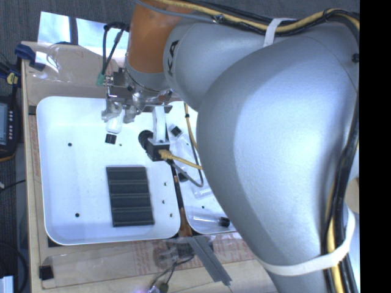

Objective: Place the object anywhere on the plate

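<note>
Task judged incomplete: the hand (113,119) hangs over the upper part of the left bin (55,163), its grip state indeterminate, no object discernibly held, with the dark ribbed plate (129,195) lying bare below it, nothing placed.
</note>
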Controlling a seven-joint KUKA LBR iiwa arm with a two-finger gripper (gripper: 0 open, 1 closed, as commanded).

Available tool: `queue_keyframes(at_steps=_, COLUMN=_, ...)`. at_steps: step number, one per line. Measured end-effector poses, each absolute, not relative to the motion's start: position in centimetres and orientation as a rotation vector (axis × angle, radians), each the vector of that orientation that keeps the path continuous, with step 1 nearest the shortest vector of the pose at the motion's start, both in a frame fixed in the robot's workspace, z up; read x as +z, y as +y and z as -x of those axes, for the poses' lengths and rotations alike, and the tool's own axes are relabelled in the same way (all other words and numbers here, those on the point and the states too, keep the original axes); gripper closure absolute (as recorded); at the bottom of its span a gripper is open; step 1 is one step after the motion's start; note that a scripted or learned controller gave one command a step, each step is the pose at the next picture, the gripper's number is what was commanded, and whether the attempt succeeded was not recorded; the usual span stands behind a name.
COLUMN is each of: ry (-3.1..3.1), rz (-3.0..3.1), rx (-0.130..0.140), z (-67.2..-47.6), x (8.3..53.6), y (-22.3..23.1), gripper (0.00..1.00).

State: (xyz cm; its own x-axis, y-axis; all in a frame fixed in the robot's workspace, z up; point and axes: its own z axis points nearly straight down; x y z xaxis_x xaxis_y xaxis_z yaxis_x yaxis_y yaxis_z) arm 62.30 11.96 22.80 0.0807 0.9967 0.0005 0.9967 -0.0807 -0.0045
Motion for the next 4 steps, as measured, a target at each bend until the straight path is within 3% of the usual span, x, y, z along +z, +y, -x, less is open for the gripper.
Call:
queue_keyframes(at_steps=1, ry=-2.052, rz=2.372, rx=0.011, z=-65.4, x=14.9, y=13.0, gripper=1.00)
queue_keyframes(at_steps=2, ry=-2.251, rz=2.187, rx=0.006, z=-58.2, x=19.1, y=7.6, gripper=1.00)
queue_keyframes(at_steps=3, ry=-2.051, rz=2.376, rx=0.006, z=-64.0, x=12.5, y=11.1, gripper=1.00)
queue_keyframes(at_steps=4, ry=-1.743, rz=2.607, rx=0.013, z=-65.5, x=9.7, y=10.9, gripper=1.00)
